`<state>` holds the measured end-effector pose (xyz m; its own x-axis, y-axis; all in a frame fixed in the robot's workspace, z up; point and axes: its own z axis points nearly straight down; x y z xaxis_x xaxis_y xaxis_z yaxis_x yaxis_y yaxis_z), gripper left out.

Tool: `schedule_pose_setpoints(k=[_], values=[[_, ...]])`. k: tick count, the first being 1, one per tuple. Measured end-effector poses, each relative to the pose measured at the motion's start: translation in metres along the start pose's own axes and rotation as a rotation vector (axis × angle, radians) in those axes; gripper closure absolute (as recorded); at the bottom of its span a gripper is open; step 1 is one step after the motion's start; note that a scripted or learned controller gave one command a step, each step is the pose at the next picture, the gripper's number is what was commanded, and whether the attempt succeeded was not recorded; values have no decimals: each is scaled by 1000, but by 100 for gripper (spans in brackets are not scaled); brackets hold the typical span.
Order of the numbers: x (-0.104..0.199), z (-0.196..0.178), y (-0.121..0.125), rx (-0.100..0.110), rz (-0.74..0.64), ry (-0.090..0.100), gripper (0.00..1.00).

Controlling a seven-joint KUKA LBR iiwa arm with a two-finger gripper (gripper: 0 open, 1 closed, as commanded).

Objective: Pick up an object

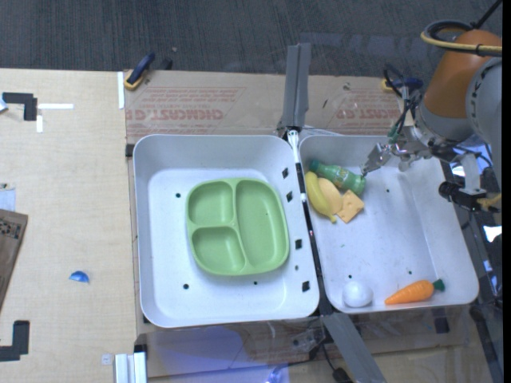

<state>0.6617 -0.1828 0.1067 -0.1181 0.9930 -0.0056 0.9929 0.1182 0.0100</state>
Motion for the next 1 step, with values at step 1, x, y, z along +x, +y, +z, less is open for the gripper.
schedule_pose_setpoints(k=[1], values=[[52, 11, 4, 8, -328, 6, 0]])
